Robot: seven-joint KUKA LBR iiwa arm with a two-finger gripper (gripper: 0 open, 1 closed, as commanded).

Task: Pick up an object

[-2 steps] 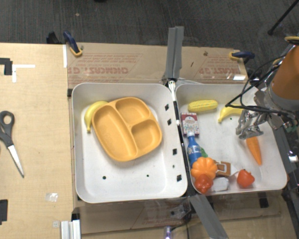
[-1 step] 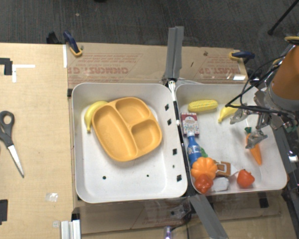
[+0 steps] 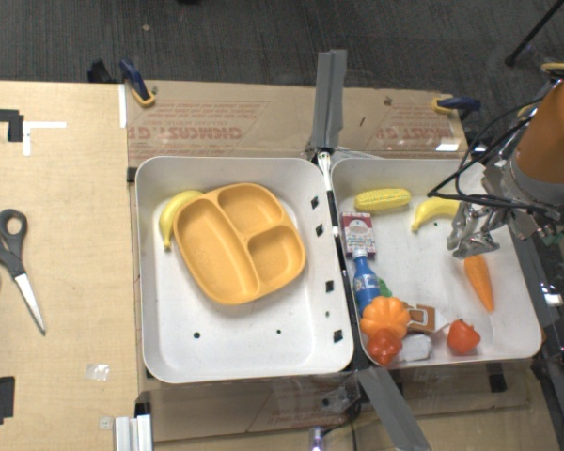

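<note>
My bench (image 3: 56, 252) is pale wood, with scissors (image 3: 14, 252) lying at its 9 o'clock edge and brown cardboard (image 3: 226, 120) under the two bins; beyond it, at 12 o'clock, is dark grey carpet (image 3: 263, 17). Blue clamps (image 3: 136, 83) pin the cardboard's far corners.

My gripper (image 3: 472, 238) hangs over the right bin (image 3: 522, 346), at about 3 o'clock in the view. I cannot tell how it is set, and nothing shows in it. The carrot (image 3: 480, 280) lies just below it, toward 6 o'clock, its long axis running from 12 to 6 with a slight lean, the thin tip pointing near 5 o'clock.

The left bin (image 3: 235, 346) holds an orange divided plate (image 3: 240, 242) and a banana (image 3: 174, 214) tucked against the plate's 10 o'clock rim.

The right bin holds corn (image 3: 383, 198) at 11 o'clock, a second banana (image 3: 434, 210) just beside it, a small red box (image 3: 356, 231), a blue bottle (image 3: 364, 285), an orange pepper (image 3: 387, 314), a red pepper (image 3: 383, 348) and a tomato (image 3: 462, 337) near 6 o'clock
</note>
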